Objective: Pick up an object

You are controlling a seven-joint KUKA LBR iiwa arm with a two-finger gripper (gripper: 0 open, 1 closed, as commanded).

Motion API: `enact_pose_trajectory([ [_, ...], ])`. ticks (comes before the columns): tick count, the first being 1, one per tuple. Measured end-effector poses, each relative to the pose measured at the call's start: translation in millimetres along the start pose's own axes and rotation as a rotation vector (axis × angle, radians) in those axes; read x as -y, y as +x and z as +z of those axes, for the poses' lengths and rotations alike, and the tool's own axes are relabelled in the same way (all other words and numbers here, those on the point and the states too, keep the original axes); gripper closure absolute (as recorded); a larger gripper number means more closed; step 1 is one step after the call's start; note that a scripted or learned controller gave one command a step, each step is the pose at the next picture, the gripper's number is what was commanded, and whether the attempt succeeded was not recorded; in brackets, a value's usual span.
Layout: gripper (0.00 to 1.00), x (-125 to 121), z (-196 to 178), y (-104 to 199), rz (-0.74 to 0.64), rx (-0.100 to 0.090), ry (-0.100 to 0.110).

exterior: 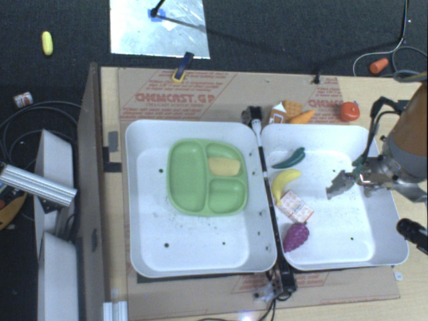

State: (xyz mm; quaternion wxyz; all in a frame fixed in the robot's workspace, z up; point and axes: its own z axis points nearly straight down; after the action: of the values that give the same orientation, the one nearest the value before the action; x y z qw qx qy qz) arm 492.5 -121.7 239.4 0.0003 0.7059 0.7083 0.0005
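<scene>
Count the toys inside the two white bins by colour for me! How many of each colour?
Green: 2, the green plate and the green pepper
Yellow: 2, the yellow block on the plate and the banana
Purple: 1, the grapes
White and red: 1, the small box
Total: 6

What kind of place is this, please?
Probably a robotics lab bench: a gripper reaches over the right white bin of toy food like a banana, with a green divided plate alongside.
</scene>
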Motion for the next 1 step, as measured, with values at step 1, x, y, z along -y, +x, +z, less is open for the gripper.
enact_pose_trajectory([
  [1, 0.00, -64.9, 114.7, 29.4, -0.005, -0.002, 0.005],
])
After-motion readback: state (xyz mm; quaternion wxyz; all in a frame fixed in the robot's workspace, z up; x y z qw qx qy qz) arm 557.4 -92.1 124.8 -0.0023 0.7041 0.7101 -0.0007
